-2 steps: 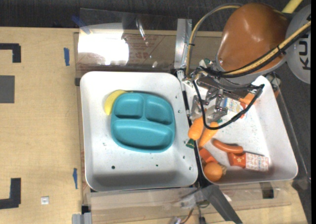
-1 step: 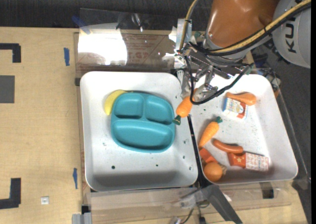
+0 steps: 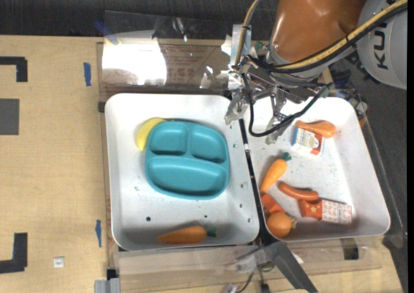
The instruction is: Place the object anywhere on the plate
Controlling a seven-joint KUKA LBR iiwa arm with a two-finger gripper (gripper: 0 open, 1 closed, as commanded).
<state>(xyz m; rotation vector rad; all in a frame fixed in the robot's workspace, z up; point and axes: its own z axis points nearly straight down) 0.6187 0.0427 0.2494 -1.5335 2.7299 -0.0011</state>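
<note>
A teal plate (image 3: 187, 159) with three compartments lies in the left bin (image 3: 119, 156). A yellow, banana-like piece (image 3: 147, 129) peeks out from behind the plate's upper left edge. A carrot (image 3: 183, 235) rests near that bin's front wall. My gripper (image 3: 253, 123) hangs over the divider between the bins, at the back. It is open, with nothing between its fingers. One fingertip (image 3: 231, 115) is over the left bin's right rim and the other is over the right bin.
The right bin (image 3: 369, 175) holds a second carrot (image 3: 273, 175), a sausage (image 3: 299, 191), an orange (image 3: 280, 223), a red-and-white carton (image 3: 325, 210), a small carton (image 3: 308, 140) with an orange piece (image 3: 318, 128) on it. Cables loop below the wrist.
</note>
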